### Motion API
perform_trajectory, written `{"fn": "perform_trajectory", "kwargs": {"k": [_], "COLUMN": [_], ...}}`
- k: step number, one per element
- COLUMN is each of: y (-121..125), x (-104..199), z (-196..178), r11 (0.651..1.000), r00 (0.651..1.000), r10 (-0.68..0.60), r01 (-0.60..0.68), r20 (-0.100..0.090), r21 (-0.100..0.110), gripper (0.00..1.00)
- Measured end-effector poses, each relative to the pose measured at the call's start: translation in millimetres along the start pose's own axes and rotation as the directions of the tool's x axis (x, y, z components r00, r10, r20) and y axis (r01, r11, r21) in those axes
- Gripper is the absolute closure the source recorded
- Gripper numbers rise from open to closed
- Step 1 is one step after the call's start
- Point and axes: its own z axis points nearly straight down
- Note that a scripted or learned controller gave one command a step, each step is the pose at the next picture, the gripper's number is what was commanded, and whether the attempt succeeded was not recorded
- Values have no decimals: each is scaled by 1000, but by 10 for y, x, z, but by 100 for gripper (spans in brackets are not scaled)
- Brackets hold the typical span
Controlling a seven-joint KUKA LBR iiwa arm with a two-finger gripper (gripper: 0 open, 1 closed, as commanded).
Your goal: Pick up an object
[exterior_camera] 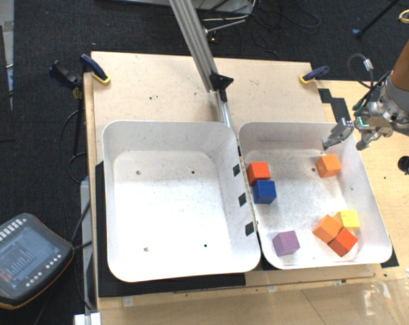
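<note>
My gripper (353, 138) hangs over the far right rim of the right bin (306, 135), open, nothing between its two fingers. Just below and left of it an orange block (328, 165) lies on the bin floor. Near the bin's left wall an orange-red block (259, 171) touches a blue block (264, 191) in front of it. A purple block (286, 242) lies toward the front. At the front right, an orange block (326, 228), a yellow block (349, 218) and a red-orange block (344, 242) are bunched together.
The left bin (123, 141) adjoins the right bin. A slanted metal pole (194, 36) rises from the back between the bins. Blue-and-yellow clamps (95, 70) (314, 75) grip the board's far corners. A teach pendant (22, 259) lies at the lower left.
</note>
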Motion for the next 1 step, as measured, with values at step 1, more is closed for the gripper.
{"fn": "perform_trajectory", "kwargs": {"k": [1], "y": [91], "x": [54], "z": [542], "r11": [1000], "r00": [1000], "r10": [-1], "r01": [1], "r20": [-2], "r21": [4], "gripper": [0]}}
